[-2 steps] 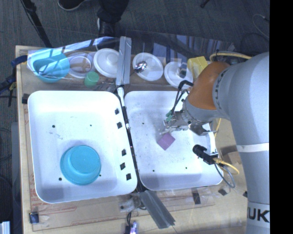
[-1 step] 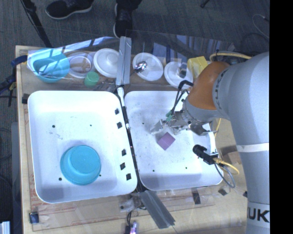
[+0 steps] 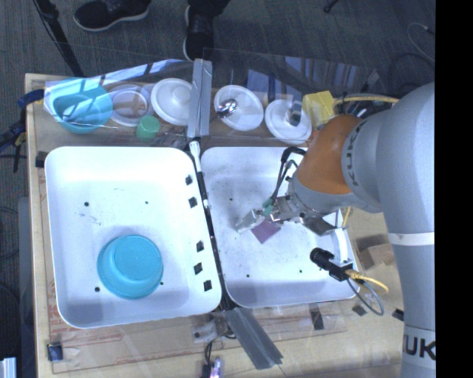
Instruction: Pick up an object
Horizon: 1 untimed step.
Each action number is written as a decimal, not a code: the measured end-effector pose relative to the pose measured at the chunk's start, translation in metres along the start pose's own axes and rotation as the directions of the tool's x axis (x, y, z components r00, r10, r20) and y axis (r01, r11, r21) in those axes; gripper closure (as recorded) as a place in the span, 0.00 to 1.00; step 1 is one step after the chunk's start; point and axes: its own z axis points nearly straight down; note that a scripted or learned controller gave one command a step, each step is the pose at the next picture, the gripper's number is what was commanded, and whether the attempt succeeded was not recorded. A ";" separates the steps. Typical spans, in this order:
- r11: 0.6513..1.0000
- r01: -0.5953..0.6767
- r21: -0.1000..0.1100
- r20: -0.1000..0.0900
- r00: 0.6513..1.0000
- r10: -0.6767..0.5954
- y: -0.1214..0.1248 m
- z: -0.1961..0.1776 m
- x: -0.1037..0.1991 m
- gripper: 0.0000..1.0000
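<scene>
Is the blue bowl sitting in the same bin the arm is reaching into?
No, the blue bowl sits in the left bin, while the arm reaches into the right bin.

1. We saw the arm (image 3: 384,170) cut off at the frame's right and bottom.
2. The wrist covered part of the right bin (image 3: 244,288) and its far corner.
3. We couldn't tell what the purple object (image 3: 265,230) was, its upper edge tucked under the gripper (image 3: 250,218).
4. Shoes (image 3: 111,11) were clipped by the top edge.
</scene>
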 end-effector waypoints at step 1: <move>1.000 0.004 0.005 -0.002 1.000 -0.004 0.000 -0.007 0.000 1.00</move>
